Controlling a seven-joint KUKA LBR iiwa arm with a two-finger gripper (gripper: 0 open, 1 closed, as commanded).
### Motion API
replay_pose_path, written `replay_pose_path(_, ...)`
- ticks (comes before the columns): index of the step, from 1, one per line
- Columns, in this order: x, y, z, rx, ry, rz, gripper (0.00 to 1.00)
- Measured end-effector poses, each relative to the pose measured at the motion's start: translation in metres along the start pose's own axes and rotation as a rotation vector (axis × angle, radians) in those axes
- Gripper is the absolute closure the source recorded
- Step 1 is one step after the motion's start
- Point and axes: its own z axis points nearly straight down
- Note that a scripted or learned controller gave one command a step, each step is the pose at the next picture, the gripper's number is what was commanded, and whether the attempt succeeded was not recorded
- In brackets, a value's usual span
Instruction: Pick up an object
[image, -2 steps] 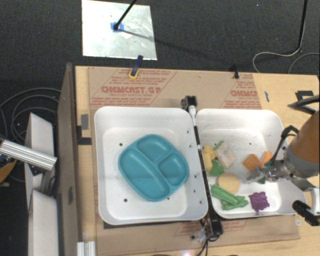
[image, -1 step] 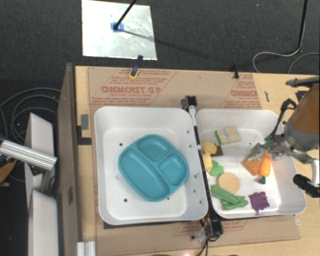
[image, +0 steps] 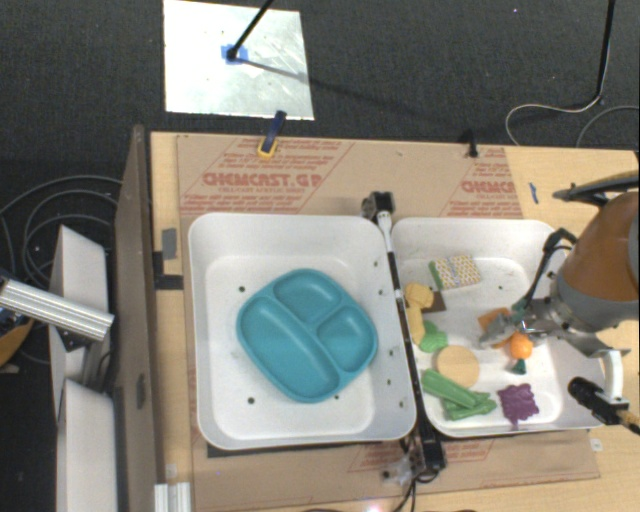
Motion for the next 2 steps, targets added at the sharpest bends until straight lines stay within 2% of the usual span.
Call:
replay_pose_path(1, -0.001, 0.002, -0.012, -0.005, -0.002, -0.001, 1.0)
replay_pose_path(2, 0.074, 0.021, -0.1, -0.012, 0.0, -0.011, 1.0)
